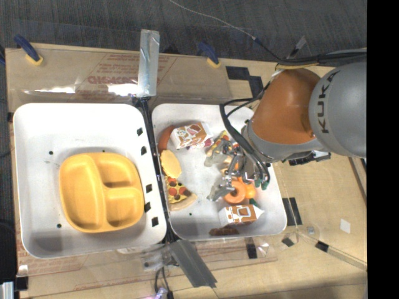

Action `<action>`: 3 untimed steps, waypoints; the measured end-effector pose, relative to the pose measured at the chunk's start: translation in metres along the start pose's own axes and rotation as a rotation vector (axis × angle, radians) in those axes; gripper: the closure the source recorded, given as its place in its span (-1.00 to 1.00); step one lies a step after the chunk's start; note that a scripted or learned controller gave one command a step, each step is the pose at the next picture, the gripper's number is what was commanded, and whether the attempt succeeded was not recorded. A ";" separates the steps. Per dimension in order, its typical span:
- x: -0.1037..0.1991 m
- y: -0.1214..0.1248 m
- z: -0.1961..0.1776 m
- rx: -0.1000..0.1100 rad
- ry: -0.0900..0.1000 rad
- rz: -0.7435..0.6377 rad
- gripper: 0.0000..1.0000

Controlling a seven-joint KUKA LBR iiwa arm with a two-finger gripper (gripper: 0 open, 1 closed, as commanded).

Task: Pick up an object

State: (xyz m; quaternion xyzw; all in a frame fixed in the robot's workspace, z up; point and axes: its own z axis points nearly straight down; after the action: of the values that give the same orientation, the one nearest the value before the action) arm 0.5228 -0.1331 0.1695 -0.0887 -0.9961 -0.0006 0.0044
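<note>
My gripper [228,178] is low inside the right bin [198,226], reaching in from the right under the orange wrist band. It sits right over an orange toy [237,194], touching or nearly touching it. Just below lies a small white and orange carton [240,213]. Left of the gripper are a pizza slice [178,195], a yellow bun [170,164], a snack packet [189,136] and a red sausage [163,139]. A heap of small colourful toys [219,146] lies just above the gripper. The arm hides whatever lies at the bin's right side.
The left bin [31,123] holds a yellow divided tray [101,192]. A brown item [224,231] lies against the right bin's front wall. A cable loops from the arm over the right bin's back edge. The bin walls meet at a black divider [151,167].
</note>
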 end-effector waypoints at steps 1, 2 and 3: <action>-0.012 -0.035 0.077 0.001 -0.012 -0.014 -1.00; -0.118 -0.022 0.079 0.008 0.033 0.112 -1.00; -0.053 -0.066 0.073 -0.003 -0.016 0.293 -1.00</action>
State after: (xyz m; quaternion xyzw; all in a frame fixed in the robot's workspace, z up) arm 0.5627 -0.2073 0.0956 -0.2333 -0.9724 -0.0009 -0.0037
